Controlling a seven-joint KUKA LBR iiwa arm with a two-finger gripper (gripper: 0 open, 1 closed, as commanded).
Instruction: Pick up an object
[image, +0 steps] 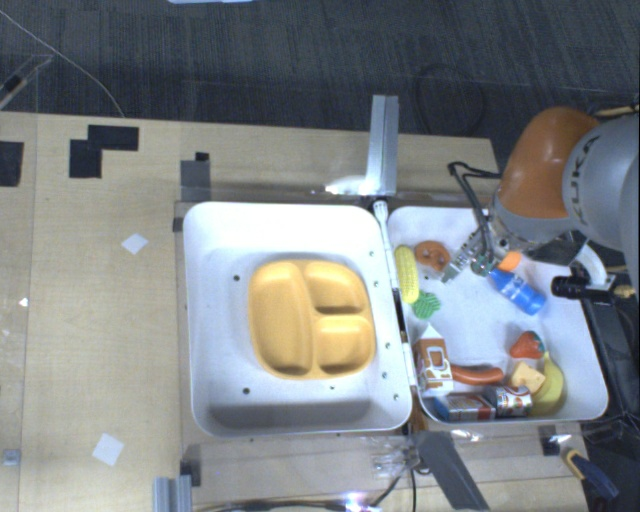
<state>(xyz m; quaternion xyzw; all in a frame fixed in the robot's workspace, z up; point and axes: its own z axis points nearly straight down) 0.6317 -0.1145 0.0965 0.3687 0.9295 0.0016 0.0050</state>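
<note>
Cans (478, 404) crowd the right bin's (590, 340) front; tool (470, 258) state unclear above

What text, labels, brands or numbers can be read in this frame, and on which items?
None can be read.
Small carton: printed front, too blurred to read.
Can lying on its side: label too small to read.
Blue bottle: no legible print.
Black squares on the bench: plain marks, not letters.
</note>
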